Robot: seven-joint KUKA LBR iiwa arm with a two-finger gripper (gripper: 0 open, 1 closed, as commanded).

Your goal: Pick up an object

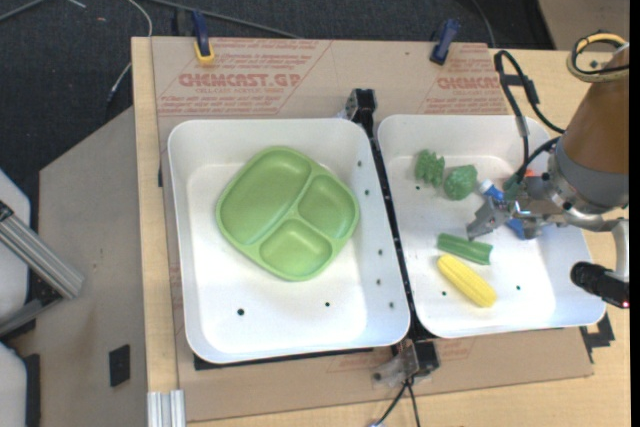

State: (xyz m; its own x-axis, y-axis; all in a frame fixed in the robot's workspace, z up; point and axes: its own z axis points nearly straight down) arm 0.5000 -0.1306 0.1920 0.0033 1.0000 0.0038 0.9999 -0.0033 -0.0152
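In the right bin (440,315), a smooth yellow corn cob (467,280) is lying near the front, a flat green pod (464,249) just behind it; two knobbly green broccoli pieces (446,175) are sitting farther back; the gripper (490,218) is hovering beside the pod, whether spread or closed I cannot tell; a glossy green sectioned plate (288,212) is resting in the left bin (200,315)

Divided plate (288,212) in left bin (190,175); corn (467,279) in right bin (560,300).
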